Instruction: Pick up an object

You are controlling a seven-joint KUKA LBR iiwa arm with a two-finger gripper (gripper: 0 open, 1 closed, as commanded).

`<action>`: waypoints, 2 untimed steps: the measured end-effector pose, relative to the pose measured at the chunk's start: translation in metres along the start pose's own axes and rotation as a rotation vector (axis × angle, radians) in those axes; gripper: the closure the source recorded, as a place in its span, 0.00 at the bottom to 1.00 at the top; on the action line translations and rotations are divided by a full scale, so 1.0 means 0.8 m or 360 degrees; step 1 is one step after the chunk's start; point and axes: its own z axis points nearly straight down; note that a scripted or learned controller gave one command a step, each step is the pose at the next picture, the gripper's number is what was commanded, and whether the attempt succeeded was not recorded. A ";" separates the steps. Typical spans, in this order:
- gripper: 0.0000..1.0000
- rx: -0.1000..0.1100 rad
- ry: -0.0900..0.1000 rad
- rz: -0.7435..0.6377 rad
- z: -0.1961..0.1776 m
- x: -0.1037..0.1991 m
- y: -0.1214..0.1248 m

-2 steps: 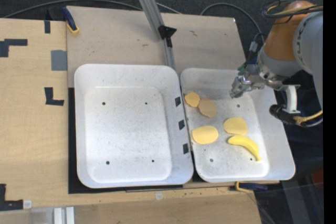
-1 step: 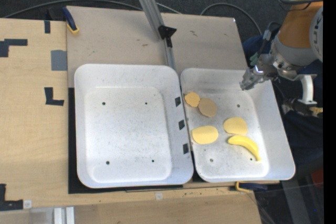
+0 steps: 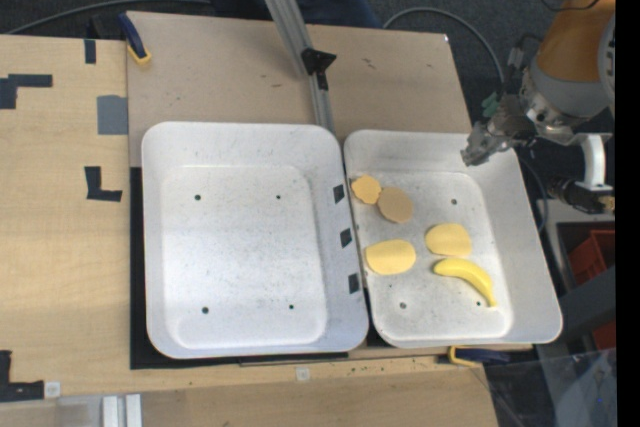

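Note:
The right bin (image 3: 520, 215) holds several small food-shaped objects. A yellow banana (image 3: 467, 277) lies near its front right. Two pale yellow lumps (image 3: 391, 257) (image 3: 449, 239) lie beside it. A small orange-yellow round piece (image 3: 366, 190) touches a tan round piece (image 3: 396, 206) toward the bin's left. My gripper (image 3: 480, 147) hangs over the bin's far right corner, above and apart from all the objects. Nothing shows between its fingers.
The left bin (image 3: 160, 215) sits beside the right one on the wooden bench. A slanted metal pole (image 3: 290, 15) crosses the back of the bench. Cables and the arm's orange band (image 3: 575, 45) stand at the right edge.

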 end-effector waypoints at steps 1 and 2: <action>1.00 0.0004 0.0004 -0.0007 -0.011 0.062 -0.019; 1.00 0.0005 0.0005 -0.0010 -0.016 0.141 -0.031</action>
